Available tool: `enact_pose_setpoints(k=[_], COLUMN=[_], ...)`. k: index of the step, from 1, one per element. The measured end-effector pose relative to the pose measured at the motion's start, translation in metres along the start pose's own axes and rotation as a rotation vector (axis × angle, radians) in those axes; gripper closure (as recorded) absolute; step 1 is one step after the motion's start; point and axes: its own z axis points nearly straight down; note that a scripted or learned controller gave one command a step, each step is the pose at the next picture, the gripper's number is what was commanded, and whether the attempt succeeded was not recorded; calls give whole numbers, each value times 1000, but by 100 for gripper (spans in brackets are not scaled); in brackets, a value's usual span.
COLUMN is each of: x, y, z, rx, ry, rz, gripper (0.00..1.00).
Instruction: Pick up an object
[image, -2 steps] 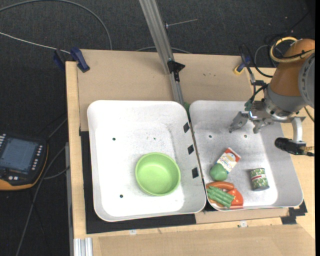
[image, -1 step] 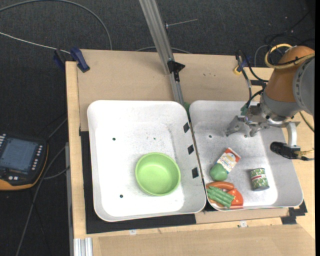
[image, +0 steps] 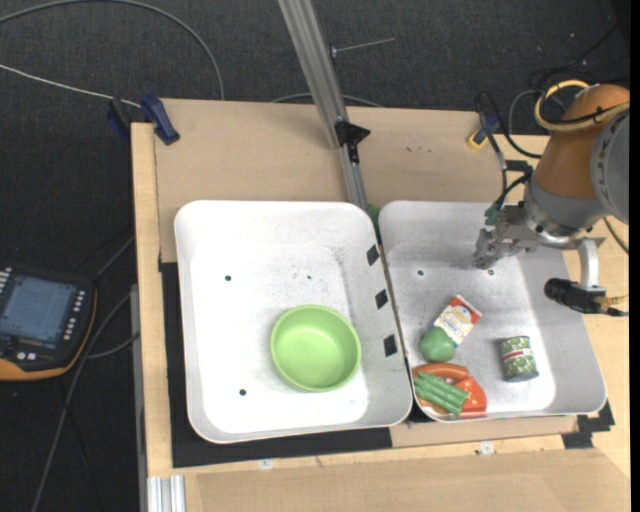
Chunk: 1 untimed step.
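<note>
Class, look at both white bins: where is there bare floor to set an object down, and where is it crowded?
Left bin: bare everywhere around the green bowl, most of all along its far side. Right bin: bare in the far part near the gripper. Crowded at its near end, where the green ball, pouch, can and vegetable pack sit.

My arm (image: 585, 150) runs off the right edge, so its upper links are cut from sight. My gripper (image: 488, 252) is too small and dark to read (open or closed, I cannot tell). The label on the green can (image: 517, 358) is too blurred to read.
</note>
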Motion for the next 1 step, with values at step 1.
enact_pose_setpoints(k=[1], x=[1], y=[0], z=[-43], rx=[-2], ry=[-1], rz=[1], gripper=[100])
